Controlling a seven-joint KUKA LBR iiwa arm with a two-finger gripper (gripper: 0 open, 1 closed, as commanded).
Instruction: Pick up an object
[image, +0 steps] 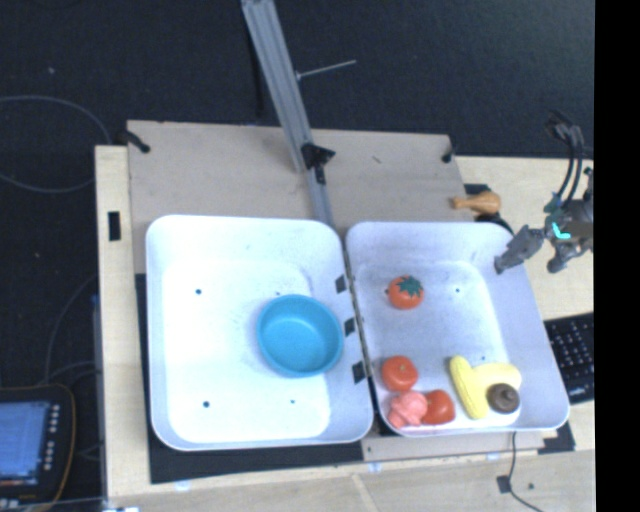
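Observation:
My gripper (536, 256) hangs over the right bin's (460, 330) upper right rim, open, with nothing between its fingers. Below and left of it in that bin lie a red tomato with a green top (405, 291), a red ball (400, 373), a pink toy (406, 411), a small red piece (439, 405) and a yellow object with a brown end (484, 386). The lower group crowds the bin's front edge. A blue bowl (298, 335) sits in the left bin (200, 270).
A small orange object (475, 203) lies on the bench behind the right bin. A grey metal pole (287, 100) slants down to the gap between the bins. A black keyboard (572, 355) is at the right, a tablet (25, 440) at the lower left.

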